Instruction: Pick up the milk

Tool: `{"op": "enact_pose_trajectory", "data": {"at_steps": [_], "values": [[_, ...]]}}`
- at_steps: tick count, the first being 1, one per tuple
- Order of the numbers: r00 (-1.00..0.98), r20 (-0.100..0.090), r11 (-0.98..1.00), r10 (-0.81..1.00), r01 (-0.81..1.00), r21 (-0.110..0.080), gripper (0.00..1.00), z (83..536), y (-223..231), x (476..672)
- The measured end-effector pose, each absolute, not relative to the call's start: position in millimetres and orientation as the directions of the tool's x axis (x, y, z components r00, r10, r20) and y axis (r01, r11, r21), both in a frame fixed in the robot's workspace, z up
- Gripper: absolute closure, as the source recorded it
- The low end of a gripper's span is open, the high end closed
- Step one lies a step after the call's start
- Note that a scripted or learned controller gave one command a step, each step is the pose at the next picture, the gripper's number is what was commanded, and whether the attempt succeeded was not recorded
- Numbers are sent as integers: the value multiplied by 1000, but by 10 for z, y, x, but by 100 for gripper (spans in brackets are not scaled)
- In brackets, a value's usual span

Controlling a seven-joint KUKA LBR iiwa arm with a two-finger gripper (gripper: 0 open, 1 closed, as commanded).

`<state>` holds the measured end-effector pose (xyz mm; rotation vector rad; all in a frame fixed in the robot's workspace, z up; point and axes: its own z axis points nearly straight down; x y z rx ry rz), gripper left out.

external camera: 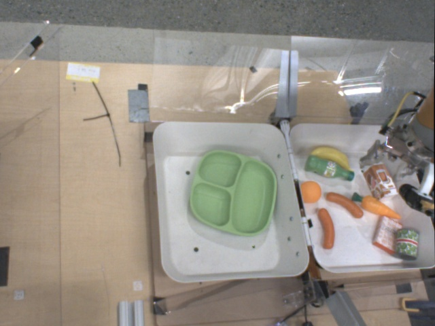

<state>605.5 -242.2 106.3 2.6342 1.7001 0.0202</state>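
Note:
The milk [378,180] is a small brown-and-white carton lying in the right bin [340,263], near its far right side. My gripper [385,152] hangs just behind and above the carton, coming in from the right edge of the view. Its metal parts reach almost to the carton's far end, and I see nothing held in it.
Sharing the right bin are a banana [329,155], a green bottle [328,168], an orange [310,191], two sausages [327,227], a carrot [378,206], a red-and-white packet [386,235] and a green can [407,244]. The left bin [170,250] holds a green divided plate [233,193].

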Motion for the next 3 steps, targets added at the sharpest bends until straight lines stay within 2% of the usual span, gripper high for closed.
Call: {"op": "enact_pose_trajectory", "data": {"at_steps": [1,2,3], "values": [[412,1,-412,911,911,14,100,1165,-2471,6039],[878,2,-878,479,479,3,100,1858,-1937,6294],[873,2,-873,488,488,5,100,1972,-1937,6303]]}}
